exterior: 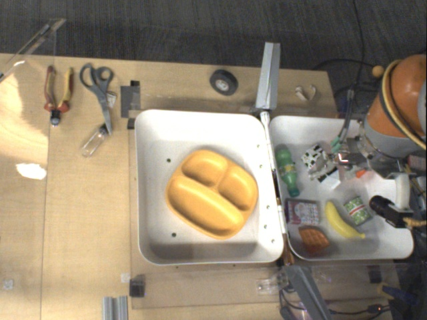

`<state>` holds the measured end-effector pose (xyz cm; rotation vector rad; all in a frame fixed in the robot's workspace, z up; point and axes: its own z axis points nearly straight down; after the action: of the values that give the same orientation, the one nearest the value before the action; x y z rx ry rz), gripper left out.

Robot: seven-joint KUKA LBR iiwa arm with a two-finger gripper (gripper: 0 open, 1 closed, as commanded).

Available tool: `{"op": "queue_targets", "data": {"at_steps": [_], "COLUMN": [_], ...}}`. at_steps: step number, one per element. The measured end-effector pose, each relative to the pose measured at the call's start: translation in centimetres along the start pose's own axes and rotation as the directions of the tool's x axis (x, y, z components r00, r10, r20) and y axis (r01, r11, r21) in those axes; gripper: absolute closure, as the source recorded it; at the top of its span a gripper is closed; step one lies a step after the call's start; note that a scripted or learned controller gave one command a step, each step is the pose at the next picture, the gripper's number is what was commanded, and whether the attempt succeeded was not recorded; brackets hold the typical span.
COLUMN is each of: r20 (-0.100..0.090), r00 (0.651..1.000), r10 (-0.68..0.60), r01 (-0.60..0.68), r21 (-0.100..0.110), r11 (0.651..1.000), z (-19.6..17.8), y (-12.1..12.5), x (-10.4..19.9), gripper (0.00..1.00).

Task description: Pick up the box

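Yellow tray (212, 193) in left bin (148, 179); box (302, 211), banana (342, 221) in right bin (393, 249).

yellow banana (341, 221), green bottle (287, 166), purple box (302, 211)

My wooden bench (67, 232) sits on dark grey carpet (167, 12). Glare at its left edge.

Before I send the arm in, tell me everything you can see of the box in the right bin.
The box is a small flat carton lying face up on the floor of the right bin, near its left wall. Its top looks purplish-maroon with a pale printed patch; the print is too small to read. It sits just below the green bottle, left of the banana, and above a brown-orange item that lies close against its lower edge. The hand is further up the bin, apart from it.
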<state>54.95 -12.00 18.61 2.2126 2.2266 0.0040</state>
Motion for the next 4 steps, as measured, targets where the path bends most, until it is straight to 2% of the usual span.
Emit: {"op": "queue_targets", "data": {"at_steps": [1,2,3,4], "r20": [0.002,0.004,0.009,0.005], "r00": [0.998,0.99,0.99,0.991], "r10": [0.07,0.138,0.14,0.136], "r01": [-0.07,-0.138,-0.139,-0.135], "r21": [-0.01,-0.027,-0.043,-0.038], "r11": [0.998,0.99,0.989,0.99], "z": [8.4,9.2,7.8,8.0], "y": [-4.4,-5.1,-4.6,-4.7], "x": [0.2,3.2,2.9,3.2], "gripper": [0.0,0.0,1.0,0.0]}}
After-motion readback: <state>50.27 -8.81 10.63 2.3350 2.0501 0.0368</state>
